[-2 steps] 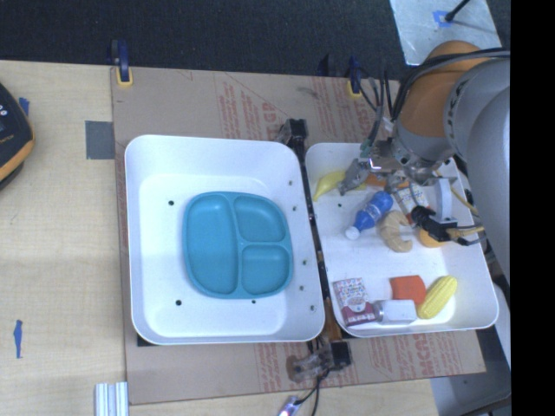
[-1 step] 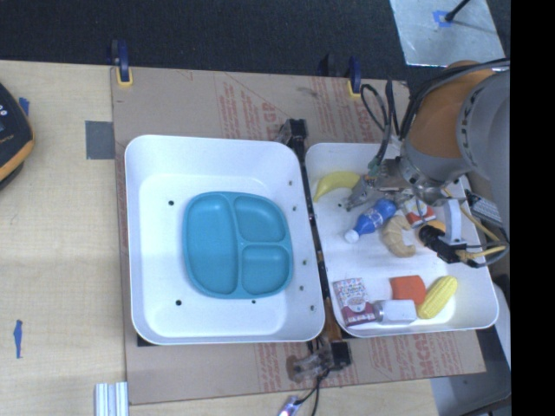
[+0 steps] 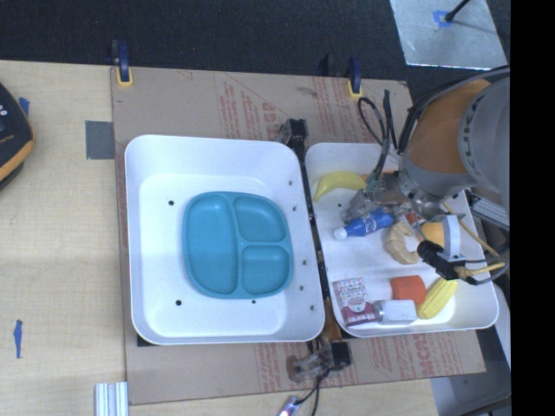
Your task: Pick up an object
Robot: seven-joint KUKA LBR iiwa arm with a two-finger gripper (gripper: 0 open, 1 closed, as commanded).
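The right bin (image 3: 486, 319) holds a yellow banana (image 3: 338, 183) at its far left. A blue bottle with a white cap (image 3: 364, 226) lies just in front of the banana. Further right sit a beige lump (image 3: 401, 244), a yellow corn cob (image 3: 440, 296), an orange-red block (image 3: 408, 287) and a small red-and-white packet (image 3: 351, 295). My gripper (image 3: 368, 201) hangs low over the bin's far left part, between the banana and the blue bottle, close above the bottle. The arm's grey body and orange band (image 3: 442, 137) hide the bin's far right corner.
The left bin (image 3: 143, 232) holds a blue divided plate (image 3: 238, 243) in its middle. Both bins rest on a brown board (image 3: 217, 102) held by clamps. Black cables (image 3: 381, 124) loop off the wrist over the right bin's far rim.
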